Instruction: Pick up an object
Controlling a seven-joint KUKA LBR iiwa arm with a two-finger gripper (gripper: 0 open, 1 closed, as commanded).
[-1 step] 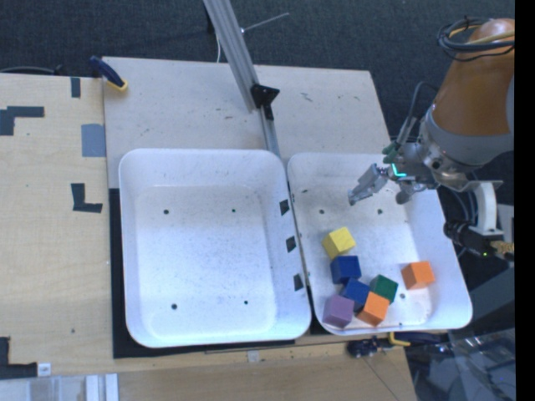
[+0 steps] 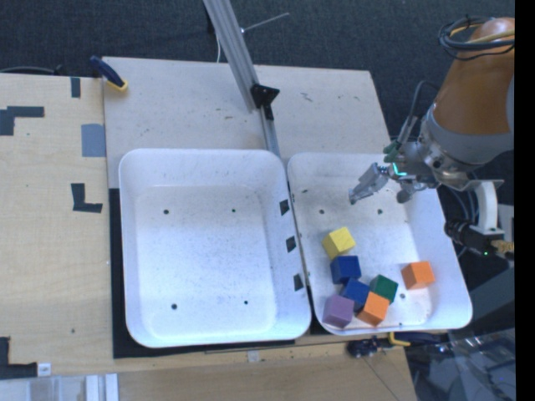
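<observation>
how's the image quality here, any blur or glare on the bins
Camera view: even, soft light, no strong glare on the right bin; blocks are fairly sharp with faint shadows; the gripper looks slightly smeared; the whole frame is coarse and low in detail.

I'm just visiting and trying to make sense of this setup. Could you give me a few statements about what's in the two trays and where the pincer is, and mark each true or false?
1. All the small coloured blocks lie in the right shallow white bin. True.
2. The small yellow block sits in the left shallow white bin. False: it lies in the right bin.
3. The pincer hangs over the right bin's far part, away from the blocks. True.
4. There are two small orange blocks, one apart from the cluster and one within it. True.
5. The pincer holds the small green block. False: that block lies in the bin.
</observation>
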